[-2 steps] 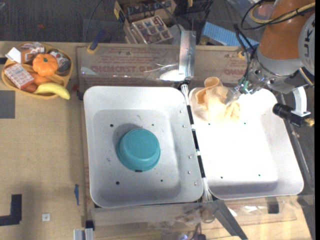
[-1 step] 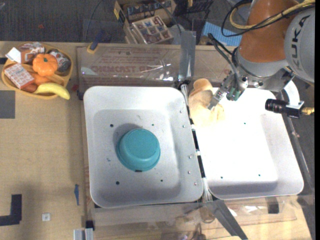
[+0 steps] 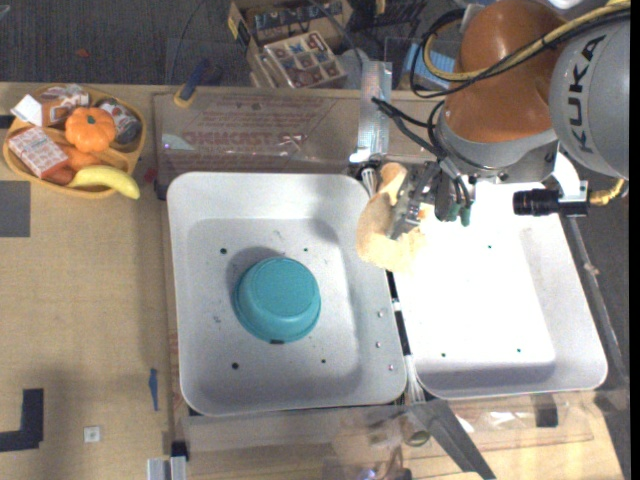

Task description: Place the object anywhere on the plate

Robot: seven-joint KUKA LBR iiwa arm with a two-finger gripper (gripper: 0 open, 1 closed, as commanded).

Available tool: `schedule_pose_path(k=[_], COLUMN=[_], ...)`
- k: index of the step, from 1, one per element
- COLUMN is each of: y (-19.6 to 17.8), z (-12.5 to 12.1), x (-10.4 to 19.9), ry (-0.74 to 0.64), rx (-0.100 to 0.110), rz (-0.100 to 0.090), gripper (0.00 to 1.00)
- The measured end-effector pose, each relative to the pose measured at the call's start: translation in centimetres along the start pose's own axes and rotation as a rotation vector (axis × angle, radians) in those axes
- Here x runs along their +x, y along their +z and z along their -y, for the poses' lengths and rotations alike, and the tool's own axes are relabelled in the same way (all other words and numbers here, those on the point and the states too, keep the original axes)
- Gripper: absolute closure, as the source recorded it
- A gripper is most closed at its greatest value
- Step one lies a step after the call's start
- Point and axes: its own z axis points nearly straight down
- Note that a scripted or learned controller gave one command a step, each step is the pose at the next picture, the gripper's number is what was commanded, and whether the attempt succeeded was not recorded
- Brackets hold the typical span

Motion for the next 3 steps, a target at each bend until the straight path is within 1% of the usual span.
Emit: schedule_pose_path(k=[1, 2, 3], y=[1.2, 1.2, 0.5], z=[-4.4, -9.4, -13.1], x=[2.7, 6.2, 9.1], ry=[-0.297, -0.303, -0.303], rx=[-0.001, 0.0, 0.0], rz=[0.0, -0.001, 0.0], gripper=[1.0, 1.0, 1.0])
